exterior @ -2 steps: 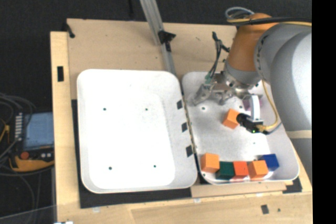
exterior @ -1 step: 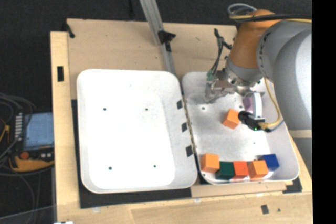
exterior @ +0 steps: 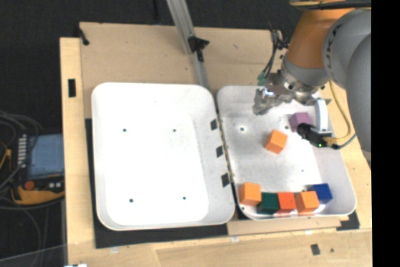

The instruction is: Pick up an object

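- End effector (exterior: 265, 99) of the grey arm hangs over the far part of the right bin (exterior: 247, 112); I cannot tell how it stands or if it has hold of anything.
- An orange cube (exterior: 275, 141) lies alone near the middle of this bin, tilted, apart from the end effector.
- A purple block (exterior: 300, 119) lies just beside the arm's wrist, partly hidden.
- Along the near wall stand in a row an orange block (exterior: 250, 192), a green block (exterior: 269, 202), two more orange blocks (exterior: 287, 201) and a blue block (exterior: 322, 192).
- The left bin (exterior: 153, 153) is beside it on the counter (exterior: 125, 53).
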`<state>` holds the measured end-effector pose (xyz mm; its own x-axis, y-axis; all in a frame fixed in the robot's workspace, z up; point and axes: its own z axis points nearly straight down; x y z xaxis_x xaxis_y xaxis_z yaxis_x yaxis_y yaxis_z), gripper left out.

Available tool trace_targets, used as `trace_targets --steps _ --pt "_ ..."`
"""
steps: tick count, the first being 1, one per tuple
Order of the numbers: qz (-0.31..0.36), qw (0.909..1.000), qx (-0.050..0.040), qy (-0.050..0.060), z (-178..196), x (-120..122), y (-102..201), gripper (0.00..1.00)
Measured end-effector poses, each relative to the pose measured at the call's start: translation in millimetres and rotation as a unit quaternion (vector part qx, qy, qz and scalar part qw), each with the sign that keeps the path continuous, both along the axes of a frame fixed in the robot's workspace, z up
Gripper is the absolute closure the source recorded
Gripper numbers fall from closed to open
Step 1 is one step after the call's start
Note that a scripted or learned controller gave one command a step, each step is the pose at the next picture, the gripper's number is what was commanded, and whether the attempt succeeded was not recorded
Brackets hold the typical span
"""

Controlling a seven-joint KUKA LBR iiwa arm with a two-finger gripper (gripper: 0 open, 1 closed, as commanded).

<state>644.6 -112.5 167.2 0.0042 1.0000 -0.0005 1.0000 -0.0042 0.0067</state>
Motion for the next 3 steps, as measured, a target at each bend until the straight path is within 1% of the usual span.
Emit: trace_targets --steps 1,2,3 --pt "-0.001 1.0 -0.0002 0.0 49.6 3.0 -9.6 1.0" --pt "0.001 1.0 -0.0006 -0.001 113.9 5.1 -15.7 1.0" --pt "0.005 1.0 -0.0002 0.004 99.4 -19.4 36.3 1.0"
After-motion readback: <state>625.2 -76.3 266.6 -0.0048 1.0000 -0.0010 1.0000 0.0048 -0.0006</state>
